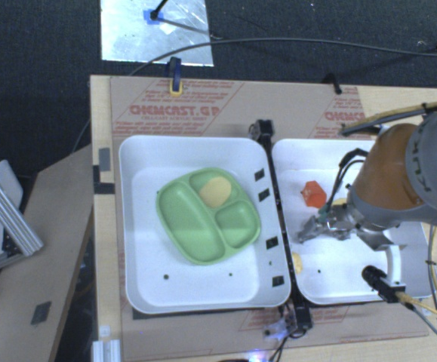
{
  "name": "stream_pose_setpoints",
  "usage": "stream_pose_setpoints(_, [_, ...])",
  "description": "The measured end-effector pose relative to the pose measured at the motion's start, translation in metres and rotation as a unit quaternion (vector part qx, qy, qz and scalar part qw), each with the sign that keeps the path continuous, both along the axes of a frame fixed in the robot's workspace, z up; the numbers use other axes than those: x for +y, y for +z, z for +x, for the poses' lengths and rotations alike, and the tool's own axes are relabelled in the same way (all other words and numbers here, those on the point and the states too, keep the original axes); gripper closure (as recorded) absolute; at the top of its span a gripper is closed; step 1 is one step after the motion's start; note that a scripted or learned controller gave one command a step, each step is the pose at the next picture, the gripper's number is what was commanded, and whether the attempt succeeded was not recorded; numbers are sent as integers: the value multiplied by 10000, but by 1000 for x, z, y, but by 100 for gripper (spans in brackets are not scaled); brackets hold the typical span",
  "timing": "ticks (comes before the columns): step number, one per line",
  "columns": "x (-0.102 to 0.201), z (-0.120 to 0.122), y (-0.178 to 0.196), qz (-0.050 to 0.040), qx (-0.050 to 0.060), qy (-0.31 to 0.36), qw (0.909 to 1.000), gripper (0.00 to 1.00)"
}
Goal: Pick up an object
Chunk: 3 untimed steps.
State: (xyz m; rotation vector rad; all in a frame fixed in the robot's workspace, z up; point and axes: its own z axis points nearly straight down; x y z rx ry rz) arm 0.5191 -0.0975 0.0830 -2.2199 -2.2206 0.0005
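A small red-orange object [314, 194] lies in the right bin [301, 161], toward its upper left. My gripper [310, 230] hangs low over the same bin, just below and slightly left of the red object, with its metal tip pointing left. A small yellow piece [297, 262] lies near the right bin's left wall, below the gripper. In the left bin [143, 277] sits a green divided plate [207, 216] with a yellow round object [216, 191] in its upper compartment.
The grey arm with its orange band [388, 172] covers the right part of the right bin. Black clips [272, 241] line the divider between the bins. Cables run along the bench's right and front edges.
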Motion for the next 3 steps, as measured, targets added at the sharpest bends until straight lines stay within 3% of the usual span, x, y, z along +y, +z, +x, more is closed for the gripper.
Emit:
stream_pose_setpoints(1, [0,1,12,-5,-19,-3,10000,100])
stream_pose_setpoints(3, [-14,1,115,-15,-46,11,10000,100])
